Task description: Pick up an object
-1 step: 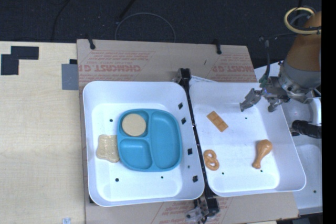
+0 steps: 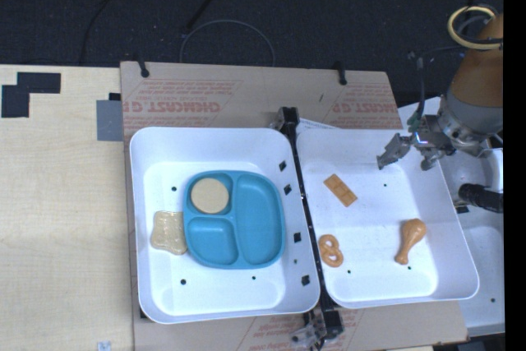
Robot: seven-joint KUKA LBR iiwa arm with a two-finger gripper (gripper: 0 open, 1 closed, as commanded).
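The right bin (image 2: 444, 279) holds three toy foods: a flat orange cracker (image 2: 339, 190) near its middle, a pretzel (image 2: 330, 250) at its lower left, and a chicken drumstick (image 2: 410, 240) toward its right side. My gripper (image 2: 409, 152) hangs over the bin's upper right corner, above and to the right of the cracker, with its two fingers spread apart and nothing between them. The drumstick lies well below it.
In the left bin (image 2: 156, 292) sits a blue divided plate (image 2: 234, 219) with a round tan cookie (image 2: 209, 195) in one compartment. A pale slice of toast (image 2: 169, 232) lies beside the plate's left edge. A black clamp bar (image 2: 300, 201) separates the bins.
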